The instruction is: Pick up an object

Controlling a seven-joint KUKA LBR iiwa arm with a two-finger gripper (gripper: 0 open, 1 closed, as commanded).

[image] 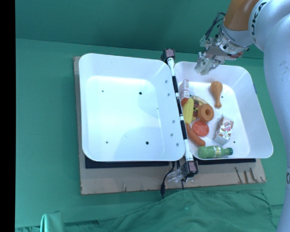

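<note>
My claw (206, 65) hangs in the upper right of the frame, over the far rim of the right bin (258, 136), pointing down and a little leftward. Whether it is parted or closed I cannot tell from this slant; nothing shows gripped in it. Above it sits my grey wrist and the orange band (239, 13), and my arm (276, 68) runs down the right side of the frame.

Just below and right of the claw, inside the right bin, lies a chicken drumstick (216, 92), apart from the claw. Left of it, against the bin's left wall, a small red and white carton (184, 89) stands. Below these, a cluster: a yellow piece (188, 110), a doughnut (206, 112) lying partly on a pizza slice (196, 103), a tomato slice (200, 128) beneath the doughnut, and a carrot (195, 137) slanting toward the lower edge. A juice carton (223, 129) lies tilted to the right of the tomato slice. A green bottle (214, 151) lies on its side along the near wall.

The left bin (90, 68) fills the middle of the frame, touching the right bin along a black and white bar (178, 108). Both rest on a cardboard sheet (127, 183) over green cloth (41, 113).
</note>
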